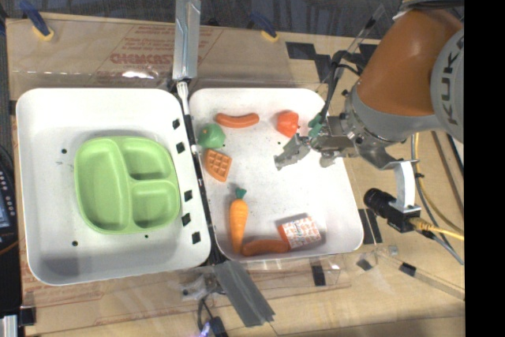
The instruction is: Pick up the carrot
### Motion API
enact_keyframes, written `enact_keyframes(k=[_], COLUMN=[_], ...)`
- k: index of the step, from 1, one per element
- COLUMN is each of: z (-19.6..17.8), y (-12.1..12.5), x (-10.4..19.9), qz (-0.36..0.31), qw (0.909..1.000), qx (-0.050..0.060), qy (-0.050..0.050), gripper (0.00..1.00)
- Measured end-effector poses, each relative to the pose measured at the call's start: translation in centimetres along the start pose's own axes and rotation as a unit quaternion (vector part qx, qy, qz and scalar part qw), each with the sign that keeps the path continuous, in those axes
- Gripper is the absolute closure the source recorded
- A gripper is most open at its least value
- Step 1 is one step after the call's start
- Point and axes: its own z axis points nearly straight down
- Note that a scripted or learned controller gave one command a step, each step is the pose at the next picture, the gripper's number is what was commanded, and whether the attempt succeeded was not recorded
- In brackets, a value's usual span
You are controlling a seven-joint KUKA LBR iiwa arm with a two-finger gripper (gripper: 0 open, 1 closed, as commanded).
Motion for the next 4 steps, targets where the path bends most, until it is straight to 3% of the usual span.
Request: enact_keyframes(k=[1, 2, 3, 4], z=[1.0, 7.6, 19.1, 18.3], y=[2.9, 1.1, -1.8, -1.8], x=[-5.8, 0.0, 2.9, 2.8], qz=[-0.002, -0.059, -0.075, -0.076], qw=[1.0, 0.9982, 0.9972, 0.9971], qx=[0.0, 0.001, -0.001, -0.001], qy=[-0.001, 0.0, 0.001, 0.0], gripper=[0.0, 0.0, 0.0, 1.0])
